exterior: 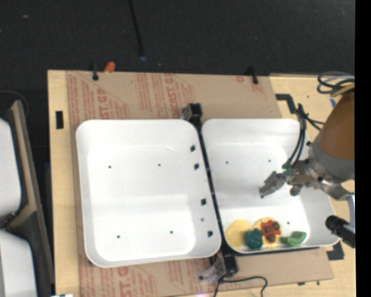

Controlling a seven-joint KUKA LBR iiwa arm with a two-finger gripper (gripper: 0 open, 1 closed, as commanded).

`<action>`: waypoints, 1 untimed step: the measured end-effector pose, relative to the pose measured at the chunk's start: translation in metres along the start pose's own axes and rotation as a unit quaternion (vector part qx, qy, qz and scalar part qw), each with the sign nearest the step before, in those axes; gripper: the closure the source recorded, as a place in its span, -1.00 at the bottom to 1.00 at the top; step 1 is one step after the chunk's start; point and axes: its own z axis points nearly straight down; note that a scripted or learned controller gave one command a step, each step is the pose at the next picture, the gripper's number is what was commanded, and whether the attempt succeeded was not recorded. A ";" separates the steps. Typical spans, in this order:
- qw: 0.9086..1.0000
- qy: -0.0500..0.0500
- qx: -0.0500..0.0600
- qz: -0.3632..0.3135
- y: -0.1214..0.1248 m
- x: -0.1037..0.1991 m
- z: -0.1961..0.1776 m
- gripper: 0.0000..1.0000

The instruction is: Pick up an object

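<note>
My gripper (273, 185) hangs mid-right over the right bin (247, 141), fingers spread, nothing between them. The toys (269, 232) cluster at lower right. I'd move toward that corner, then descend squarely on one, clear of the wall.

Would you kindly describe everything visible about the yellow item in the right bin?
The yellow item is a pale, rounded, flattish piece lying on the floor of the right bin, near its front left corner. Its right side meets a teal piece and a red piece. Its material is too small to tell.
</note>
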 end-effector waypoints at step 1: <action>1.000 0.001 0.005 0.000 -0.002 0.025 0.015 -1.00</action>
